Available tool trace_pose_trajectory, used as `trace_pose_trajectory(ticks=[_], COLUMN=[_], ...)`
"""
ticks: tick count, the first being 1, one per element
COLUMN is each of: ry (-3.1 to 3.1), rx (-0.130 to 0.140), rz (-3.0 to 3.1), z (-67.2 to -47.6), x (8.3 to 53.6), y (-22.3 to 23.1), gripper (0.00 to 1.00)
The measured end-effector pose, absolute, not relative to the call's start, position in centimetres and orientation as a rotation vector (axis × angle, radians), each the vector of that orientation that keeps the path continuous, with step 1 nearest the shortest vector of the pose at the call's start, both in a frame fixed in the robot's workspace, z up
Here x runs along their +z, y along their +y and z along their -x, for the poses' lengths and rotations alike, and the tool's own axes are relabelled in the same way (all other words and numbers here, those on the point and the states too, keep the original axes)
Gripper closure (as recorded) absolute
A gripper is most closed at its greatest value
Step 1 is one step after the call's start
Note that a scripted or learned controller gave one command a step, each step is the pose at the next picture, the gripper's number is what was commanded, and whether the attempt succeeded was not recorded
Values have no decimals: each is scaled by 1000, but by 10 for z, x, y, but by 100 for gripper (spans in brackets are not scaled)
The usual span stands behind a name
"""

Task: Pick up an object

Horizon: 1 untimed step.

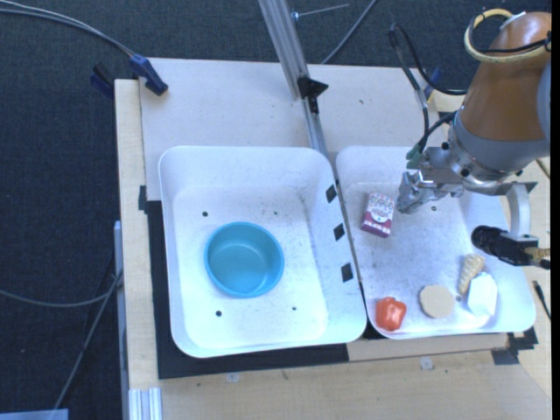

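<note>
You have a small carton [379, 214] lying in the upper left part of the right bin [442, 322], close to the divide between the two bins. It is white on top with a dark red or maroon lower part, and it sits slightly tilted in the frame. The gripper [409, 201] hangs just to the right of the carton, near its upper edge; whether it is open or closed cannot be told from this view, and nothing is visibly held.

Along the lower edge of the right bin you see a red pepper-like piece [391, 312], a round tan biscuit-like disc [437, 301], a pale yellow ridged piece [470, 272] and a white lump [482, 294] touching it. These are bunched in the lower right of that bin, well apart from the carton. The middle floor of the right bin between the carton and that group is bare.

The left bin [188, 322] holds a blue bowl [244, 259] left of its centre, with bare floor around it. A metal pole [289, 42] runs down from the top of the frame toward the seam between the bins.
</note>
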<state>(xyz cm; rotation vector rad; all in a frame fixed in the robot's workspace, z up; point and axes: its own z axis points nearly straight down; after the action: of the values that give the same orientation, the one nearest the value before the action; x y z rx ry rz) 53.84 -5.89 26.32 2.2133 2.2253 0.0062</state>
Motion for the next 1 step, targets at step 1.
trace_pose_trajectory(ticks=[1], ry=[2222], rx=[6], rz=[-2216], z=[-555], x=[269], y=[-10], gripper=[100])
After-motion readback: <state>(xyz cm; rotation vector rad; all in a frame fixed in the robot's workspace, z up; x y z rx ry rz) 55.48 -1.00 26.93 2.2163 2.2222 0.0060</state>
